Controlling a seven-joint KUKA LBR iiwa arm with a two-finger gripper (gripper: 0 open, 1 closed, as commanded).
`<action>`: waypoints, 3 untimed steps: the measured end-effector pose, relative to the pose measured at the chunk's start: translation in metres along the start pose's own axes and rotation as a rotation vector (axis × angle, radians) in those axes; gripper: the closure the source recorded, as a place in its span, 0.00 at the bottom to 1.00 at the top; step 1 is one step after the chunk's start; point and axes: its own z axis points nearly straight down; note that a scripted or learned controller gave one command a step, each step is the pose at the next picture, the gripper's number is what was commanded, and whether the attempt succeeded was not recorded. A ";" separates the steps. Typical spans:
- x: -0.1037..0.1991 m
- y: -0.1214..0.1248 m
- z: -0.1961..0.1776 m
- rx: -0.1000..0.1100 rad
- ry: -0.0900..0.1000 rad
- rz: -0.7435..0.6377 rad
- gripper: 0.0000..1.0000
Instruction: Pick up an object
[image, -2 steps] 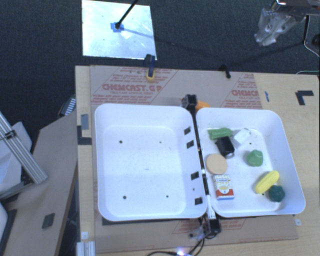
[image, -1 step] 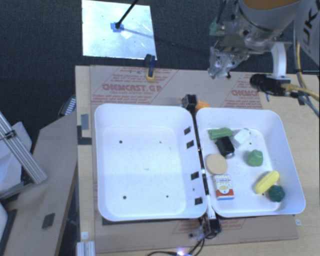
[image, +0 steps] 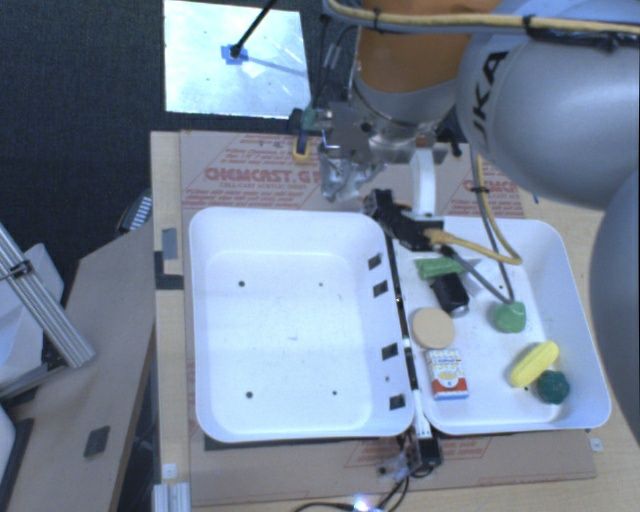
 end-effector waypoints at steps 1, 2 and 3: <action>0.015 0.036 -0.057 -0.015 0.000 0.007 1.00; 0.075 0.040 0.025 -0.001 -0.002 0.004 1.00; 0.071 0.050 -0.189 -0.027 0.004 0.007 1.00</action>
